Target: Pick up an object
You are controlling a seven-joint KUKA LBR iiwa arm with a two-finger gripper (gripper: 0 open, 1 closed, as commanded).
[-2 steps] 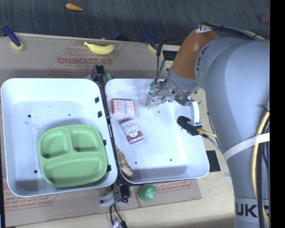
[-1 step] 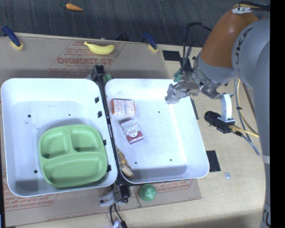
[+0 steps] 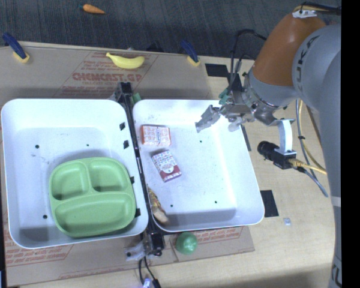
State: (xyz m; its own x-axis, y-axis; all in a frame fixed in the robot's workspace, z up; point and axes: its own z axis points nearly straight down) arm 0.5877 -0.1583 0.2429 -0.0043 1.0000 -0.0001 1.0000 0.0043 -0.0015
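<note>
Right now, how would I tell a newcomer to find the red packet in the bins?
Start at the right-hand white bin. Two small packs lie near its left wall, one above the other. The red packet is the lower one, tilted and darker, below the paler orange carton.

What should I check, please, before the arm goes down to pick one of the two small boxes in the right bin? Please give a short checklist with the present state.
1. Orange box lies flat, nothing on it: ok.
2. Red box lies apart from the orange box: ok.
3. Gripper is above the right bin: ok.
4. Gripper is directly above a box: not ok, it is to the right of both.
5. Gripper carries nothing: cannot tell.
6. Green tray stays in the left bin, away from the path: ok.
</note>
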